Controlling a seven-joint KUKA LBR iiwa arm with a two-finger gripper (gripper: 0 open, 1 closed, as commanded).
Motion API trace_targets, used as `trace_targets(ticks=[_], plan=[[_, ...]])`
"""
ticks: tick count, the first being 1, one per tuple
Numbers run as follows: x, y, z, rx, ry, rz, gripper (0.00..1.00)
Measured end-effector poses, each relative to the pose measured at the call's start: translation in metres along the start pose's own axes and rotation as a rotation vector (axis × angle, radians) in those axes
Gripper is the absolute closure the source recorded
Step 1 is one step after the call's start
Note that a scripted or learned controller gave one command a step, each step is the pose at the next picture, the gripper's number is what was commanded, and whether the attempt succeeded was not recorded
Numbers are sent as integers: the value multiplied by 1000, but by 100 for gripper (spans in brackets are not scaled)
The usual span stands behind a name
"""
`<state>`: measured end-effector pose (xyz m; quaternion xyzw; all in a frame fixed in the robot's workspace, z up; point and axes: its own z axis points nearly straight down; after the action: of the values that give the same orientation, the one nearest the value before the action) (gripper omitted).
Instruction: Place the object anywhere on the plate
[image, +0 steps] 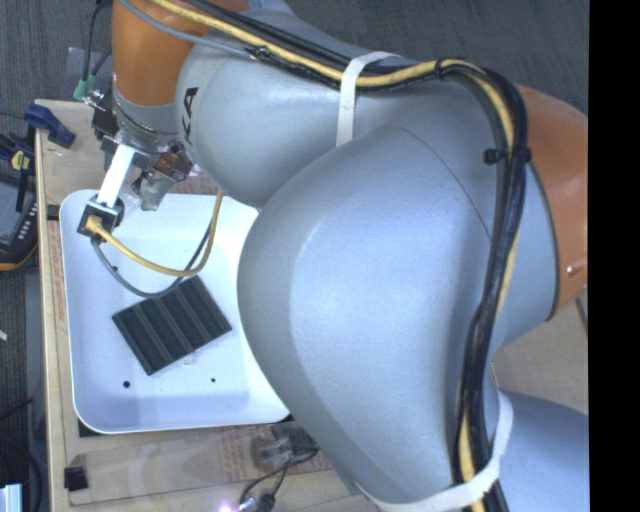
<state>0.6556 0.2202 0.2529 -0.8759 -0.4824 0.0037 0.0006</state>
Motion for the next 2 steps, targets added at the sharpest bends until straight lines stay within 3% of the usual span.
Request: trace_targets(ticks=[2], plan=[[4, -4, -8, 13, -14, -21, 100]])
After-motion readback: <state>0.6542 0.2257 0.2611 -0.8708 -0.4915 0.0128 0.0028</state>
